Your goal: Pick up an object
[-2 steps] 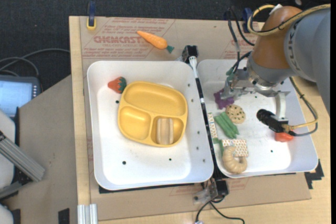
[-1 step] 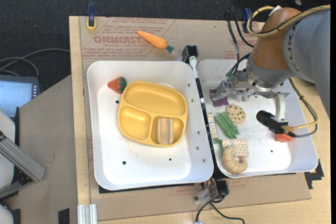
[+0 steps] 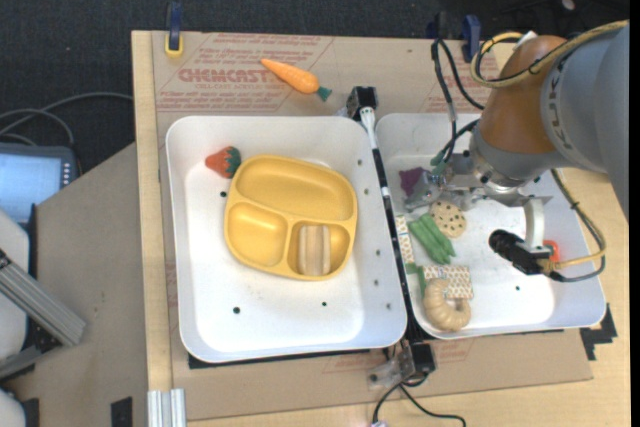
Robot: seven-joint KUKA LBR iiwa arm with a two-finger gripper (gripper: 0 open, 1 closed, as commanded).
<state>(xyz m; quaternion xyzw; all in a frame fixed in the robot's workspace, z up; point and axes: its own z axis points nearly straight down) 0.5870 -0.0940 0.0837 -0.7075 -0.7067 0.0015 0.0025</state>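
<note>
Nearest in the right bin [image 3: 570,310] lies a pale ring of bread [image 3: 446,308], with a patterned card [image 3: 457,278] touching its far side. Just beyond, green pea pods [image 3: 430,238] lie near the bin's left wall, and a round cookie [image 3: 451,218] with dark spots sits touching their far right end. The gripper [image 3: 447,187] is over the bin just beyond the cookie, on the arm [image 3: 560,105] that reaches in from the right. Whether it is open or closed cannot be told, and nothing can be seen held in it. A small purple piece [image 3: 411,180] lies just left of it.

In the left bin [image 3: 200,295], a yellow divided plate [image 3: 290,190] holds a pale piece [image 3: 314,249] in its near right section. A strawberry [image 3: 224,160] lies beside the plate's far left edge. Farthest off, a carrot [image 3: 290,75] lies on the bench [image 3: 230,55] beyond both bins.
</note>
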